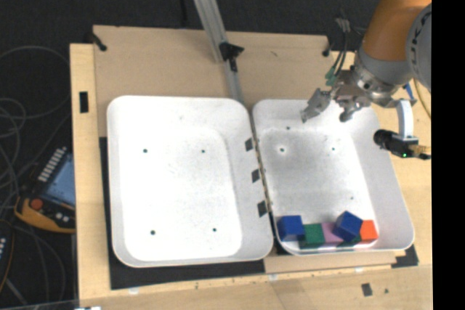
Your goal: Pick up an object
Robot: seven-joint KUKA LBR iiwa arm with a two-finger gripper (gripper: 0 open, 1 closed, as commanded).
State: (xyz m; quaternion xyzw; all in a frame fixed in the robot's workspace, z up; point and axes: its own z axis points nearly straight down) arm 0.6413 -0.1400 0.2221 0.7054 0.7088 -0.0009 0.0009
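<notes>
Several small blocks lie along the near edge of the right bin [378,170]: a blue block [290,226], a green block [313,234], a pale purple block [332,234], a second blue block [349,224] and an orange block [368,230]. My gripper [333,108] hangs over the far edge of the right bin, well away from the blocks. Its two fingers are spread apart with nothing between them.
The left bin [182,178] stands beside the right one, joined by clips at the shared rim. A slanted metal rail [207,3] rises from the back of the bench. Cables and a teach pendant [51,189] lie off the bench at the left.
</notes>
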